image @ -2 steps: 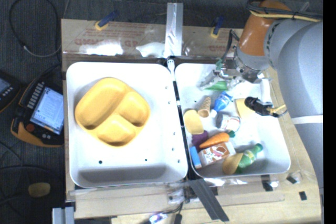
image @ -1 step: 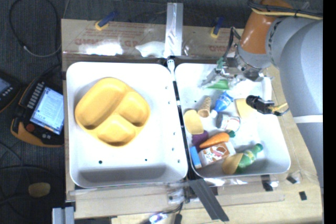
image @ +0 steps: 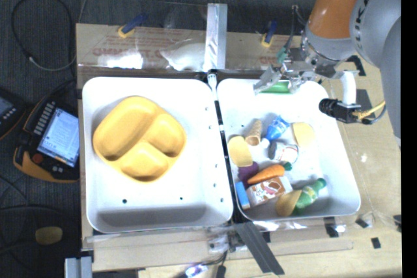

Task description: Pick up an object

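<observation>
My gripper (image: 280,79) hangs over the far edge of the right bin (image: 339,140), with the orange-banded wrist up and to its right. A small green object (image: 278,86) shows between its fingers, lifted above the bin's back rim. Below it, several small toys lie in the right bin: an ice-cream cone (image: 253,131), a blue item (image: 278,127), a cream block (image: 303,133), an orange carrot (image: 266,174), a juice box (image: 268,192) and a green bottle (image: 310,193).
A large yellow lumpy object (image: 138,137) lies in the left bin (image: 104,205). A metal divider post (image: 215,36) stands behind the seam between the bins. Clear plastic and clamps lie along the back board (image: 150,42).
</observation>
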